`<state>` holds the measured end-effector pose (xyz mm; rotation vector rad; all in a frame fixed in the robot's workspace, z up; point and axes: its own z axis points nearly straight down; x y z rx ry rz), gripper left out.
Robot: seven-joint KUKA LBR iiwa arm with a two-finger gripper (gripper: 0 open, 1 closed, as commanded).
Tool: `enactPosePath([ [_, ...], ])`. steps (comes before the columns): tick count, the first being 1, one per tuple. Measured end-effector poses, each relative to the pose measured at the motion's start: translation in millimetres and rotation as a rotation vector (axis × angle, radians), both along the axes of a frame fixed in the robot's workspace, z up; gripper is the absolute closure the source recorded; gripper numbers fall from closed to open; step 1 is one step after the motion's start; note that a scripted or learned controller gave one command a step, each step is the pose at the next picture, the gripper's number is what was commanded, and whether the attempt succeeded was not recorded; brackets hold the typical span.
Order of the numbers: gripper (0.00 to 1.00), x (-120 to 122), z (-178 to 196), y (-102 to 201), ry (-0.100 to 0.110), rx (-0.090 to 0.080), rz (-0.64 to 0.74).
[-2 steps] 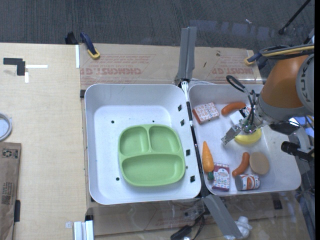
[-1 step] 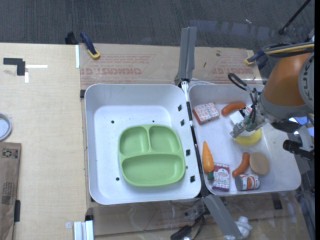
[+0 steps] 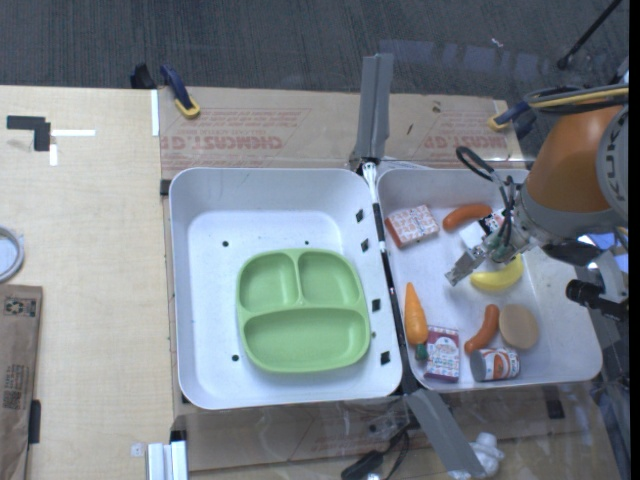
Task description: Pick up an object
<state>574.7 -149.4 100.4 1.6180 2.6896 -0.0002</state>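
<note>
Banana [image 3: 497, 278] lies in the right bin [image 3: 560, 368], which serves as landmark. Largest within that bin's span, the gripper [image 3: 470, 265] hangs over the middle, fingers slightly parted, holding nothing, beside the banana. Smaller sausage [image 3: 481, 328] lies nearer the front wall. Closing off-centre could nudge the banana away.

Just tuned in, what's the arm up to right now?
The arm reaches in from the right over the right bin, with its gripper low above the bin floor beside the banana. Nothing is visibly held between its fingers. Around it lie two sausages, a carrot, a small red-and-white box, a round tan piece, a can and a carton. The left bin holds a green divided plate.
</note>
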Motion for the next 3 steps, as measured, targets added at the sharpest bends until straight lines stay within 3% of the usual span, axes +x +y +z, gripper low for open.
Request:
enactPosePath([
  [1, 0.0, 48, -14, 15, 0.039, 0.0, -0.2],
  [2, 1.0, 51, -4, 14, 0.022, -0.005, -0.195],
  [3, 1.0, 59, -9, 2, 0.003, 0.0, -0.446],
])
